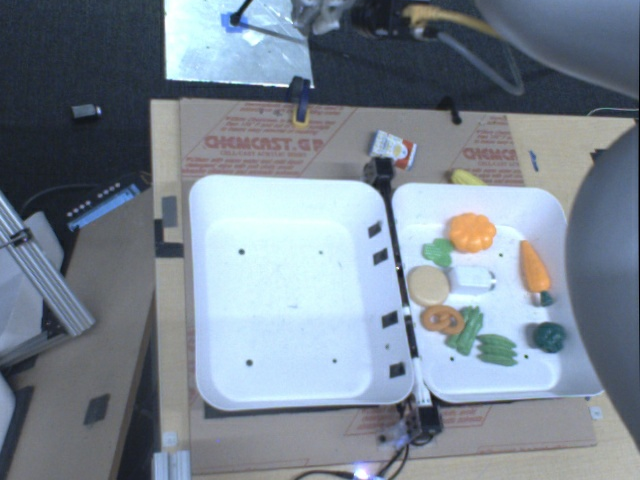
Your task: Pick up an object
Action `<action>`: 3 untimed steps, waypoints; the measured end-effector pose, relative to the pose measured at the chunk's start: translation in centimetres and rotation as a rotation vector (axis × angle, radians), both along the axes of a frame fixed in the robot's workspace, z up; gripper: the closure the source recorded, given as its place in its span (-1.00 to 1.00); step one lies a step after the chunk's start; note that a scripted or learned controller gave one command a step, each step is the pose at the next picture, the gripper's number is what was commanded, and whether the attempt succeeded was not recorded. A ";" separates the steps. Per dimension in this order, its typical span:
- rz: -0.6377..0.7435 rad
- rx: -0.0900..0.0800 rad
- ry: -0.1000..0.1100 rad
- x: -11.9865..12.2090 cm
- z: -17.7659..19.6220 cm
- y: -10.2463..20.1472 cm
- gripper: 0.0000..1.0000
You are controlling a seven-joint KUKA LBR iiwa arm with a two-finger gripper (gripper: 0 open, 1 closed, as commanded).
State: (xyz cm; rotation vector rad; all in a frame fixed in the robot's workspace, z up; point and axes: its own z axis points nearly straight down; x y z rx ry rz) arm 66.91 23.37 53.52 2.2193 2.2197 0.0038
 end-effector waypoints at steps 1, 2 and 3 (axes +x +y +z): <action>0.003 0.000 0.002 -0.1 0.0 0.0 1.00; 0.003 0.000 0.002 -0.1 0.0 0.0 1.00; 0.004 0.000 0.002 -0.1 0.0 0.0 1.00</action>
